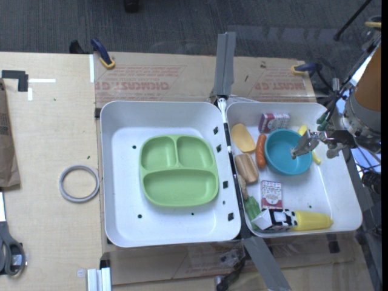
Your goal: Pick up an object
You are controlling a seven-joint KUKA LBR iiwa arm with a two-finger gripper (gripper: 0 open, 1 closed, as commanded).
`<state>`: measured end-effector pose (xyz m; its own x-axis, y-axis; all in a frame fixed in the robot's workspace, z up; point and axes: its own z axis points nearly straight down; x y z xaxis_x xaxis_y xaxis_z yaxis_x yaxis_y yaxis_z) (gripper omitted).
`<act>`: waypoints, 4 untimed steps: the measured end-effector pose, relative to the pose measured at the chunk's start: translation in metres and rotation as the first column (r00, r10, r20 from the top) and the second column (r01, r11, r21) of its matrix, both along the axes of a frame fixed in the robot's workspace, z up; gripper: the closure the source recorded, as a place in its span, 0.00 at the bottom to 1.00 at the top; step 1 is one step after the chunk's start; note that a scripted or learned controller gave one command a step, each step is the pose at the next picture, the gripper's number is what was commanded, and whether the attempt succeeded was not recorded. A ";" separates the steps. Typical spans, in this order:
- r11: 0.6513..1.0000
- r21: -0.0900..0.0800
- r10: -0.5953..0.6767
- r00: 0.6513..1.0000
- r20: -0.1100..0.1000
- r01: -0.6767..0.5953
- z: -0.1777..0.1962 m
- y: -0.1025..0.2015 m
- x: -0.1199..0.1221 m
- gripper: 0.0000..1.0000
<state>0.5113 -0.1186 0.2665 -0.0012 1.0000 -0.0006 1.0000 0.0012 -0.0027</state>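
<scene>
Nothing is lifted yet — the gripper [305, 145] hangs over the blue bowl [287, 153] at its three o'clock rim, its grasp impossible to tell.

Tape ring [79, 182] on wooden bench [48, 132], scissors [11, 254] at its left edge — blue clamp [103, 54] behind

Bright even overhead light, soft shadows, slightly soft focus

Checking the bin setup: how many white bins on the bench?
2. The left bin holds a green tray; the right bin, touching it, holds a blue bowl and small items.
</scene>
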 end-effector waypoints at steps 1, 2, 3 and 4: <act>0.974 0.000 -0.227 0.974 -0.001 0.227 -0.043 0.009 0.031 0.00; 0.981 0.001 -0.192 0.981 0.003 0.192 -0.165 0.001 0.065 0.00; 0.971 -0.001 0.237 0.971 0.001 -0.237 -0.175 0.016 0.006 0.00; 0.934 0.000 0.356 0.934 0.003 -0.356 -0.175 0.014 0.040 0.00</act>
